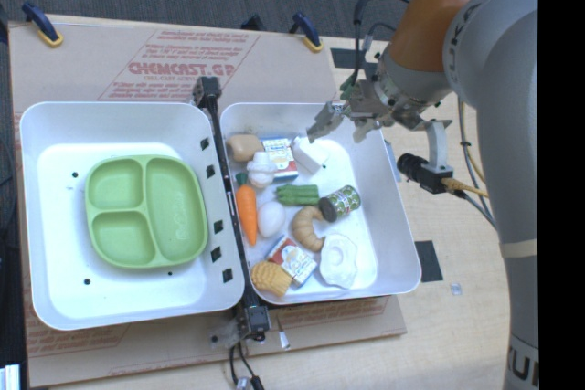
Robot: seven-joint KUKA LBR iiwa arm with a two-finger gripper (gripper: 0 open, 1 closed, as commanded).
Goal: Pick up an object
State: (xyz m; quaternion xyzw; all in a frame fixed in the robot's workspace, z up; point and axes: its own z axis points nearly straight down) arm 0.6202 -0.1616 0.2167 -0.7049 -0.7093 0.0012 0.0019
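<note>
Up at the far rim of the right bin (388, 196) hung the gripper (343, 121), its two fingers spread apart with nothing between them; one fingertip (318, 128) pointed down toward the bin's back corner, the other sat nearer the wrist. Just below that lower fingertip lay a small white block (307, 156), close to it but not touching — the nearest of the toys.

That right bin held a crowded heap: a small printed carton (278, 152), a beige bread roll (243, 146), a carrot (247, 213) along the divider, a white egg (271, 216), green beans (297, 194), a dark can (340, 203) on its side, a croissant (308, 228), a fried egg (339, 258), a waffle-like piece (270, 278) and a second small packet (297, 262). Several overlapped, and the print on the packets was too small to read.

The left bin (55, 288) held a green divided plate (146, 212) lying flat, well apart from the gripper. The grey arm (498, 96) with its orange band (439, 9) was cut off at the right — its wrist hid part of the bench behind it.
</note>
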